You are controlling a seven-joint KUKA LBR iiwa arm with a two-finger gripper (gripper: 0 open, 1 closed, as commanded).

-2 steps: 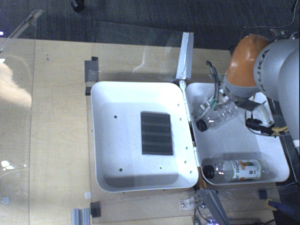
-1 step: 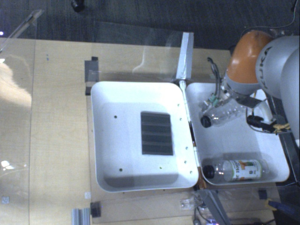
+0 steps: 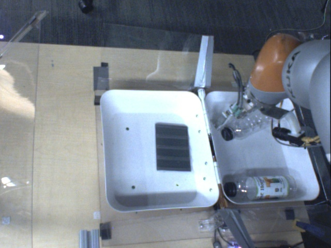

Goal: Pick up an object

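Note:
A clear plastic bottle (image 3: pixel 246 125) with a black cap lies tilted in the back part of the right bin (image 3: pixel 269 159), cap toward the left wall. My gripper (image 3: pixel 239 109) is right over its upper end, below the orange band of the arm; the wrist and cables hide how it meets the bottle. A second clear bottle (image 3: pixel 261 186), with a black cap and a printed label, lies on its side along the right bin's front wall. A flat black ribbed pad (image 3: pixel 172 146) rests in the middle of the left bin (image 3: pixel 111 154).
A raised divider (image 3: pixel 209 138) separates the two bins. The grey arm fills the upper right, over the right bin's far corner. A black cable (image 3: pixel 289 137) hangs near the right bin's right wall. Metal brackets stand behind and in front of the bins.

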